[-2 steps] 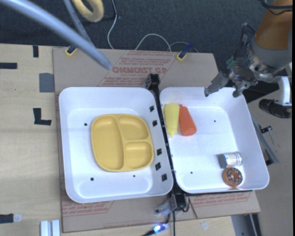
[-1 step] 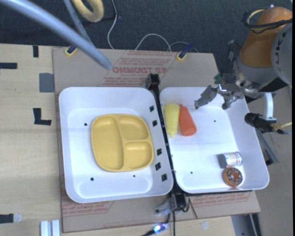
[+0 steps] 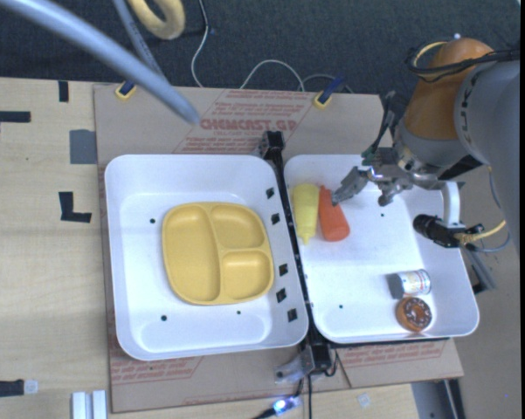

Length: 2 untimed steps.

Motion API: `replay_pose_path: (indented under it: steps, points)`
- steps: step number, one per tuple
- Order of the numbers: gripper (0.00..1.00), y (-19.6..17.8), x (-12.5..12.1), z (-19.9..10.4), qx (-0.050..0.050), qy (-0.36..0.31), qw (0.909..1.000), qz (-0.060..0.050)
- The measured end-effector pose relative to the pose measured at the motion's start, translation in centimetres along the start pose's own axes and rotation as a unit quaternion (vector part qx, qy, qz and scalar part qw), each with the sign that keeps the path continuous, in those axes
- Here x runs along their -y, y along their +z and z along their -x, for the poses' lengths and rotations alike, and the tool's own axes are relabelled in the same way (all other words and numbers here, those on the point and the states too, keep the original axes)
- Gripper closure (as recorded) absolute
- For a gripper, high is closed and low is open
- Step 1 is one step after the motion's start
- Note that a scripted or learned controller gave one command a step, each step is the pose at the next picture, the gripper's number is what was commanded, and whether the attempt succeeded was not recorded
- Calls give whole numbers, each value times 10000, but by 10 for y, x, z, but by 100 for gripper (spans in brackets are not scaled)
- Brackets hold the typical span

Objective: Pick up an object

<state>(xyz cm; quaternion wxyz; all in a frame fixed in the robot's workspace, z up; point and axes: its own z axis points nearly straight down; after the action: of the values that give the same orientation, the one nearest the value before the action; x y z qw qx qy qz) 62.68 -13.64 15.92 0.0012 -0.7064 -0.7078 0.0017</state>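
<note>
at the near edge of the right bin (image 3: 437,326) lie a round brown thing like a donut (image 3: 416,313) and a small silver can (image 3: 409,283) on its side, just beside each other. they sit well apart from the gripper, so i think they are not the pick this time.

in the left bin (image 3: 127,260) rests a yellow tray with three sections (image 3: 217,252), flat and alone.

farther back in the right bin, an orange carrot-like toy (image 3: 333,219) lies touching a yellow corn-like toy (image 3: 306,211), and the yellow one is pressed close to the wall between the bins. the gripper (image 3: 365,188) hangs just over the far end of the orange toy. its fingers look spread apart and nothing is between them. i guess the orange toy is the one it wants, since it is right below.

the yellow toy and the middle wall are so near that a finger could bump them on the way down.

beyond the bins lies brown cardboard (image 3: 236,120) with red letters, a thin white wire (image 3: 245,72), and a grey pole (image 3: 87,37) across the far corner.
</note>
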Motion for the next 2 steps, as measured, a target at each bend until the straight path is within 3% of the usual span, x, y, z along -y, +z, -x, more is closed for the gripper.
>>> replay_pose_path:
  steps: [1, 2]
  points:
    - [0, 54, -9, 4, 0, -1, 10000, -2]
    - [100, 36, -12, 3, 8, -6, 10000, 68]
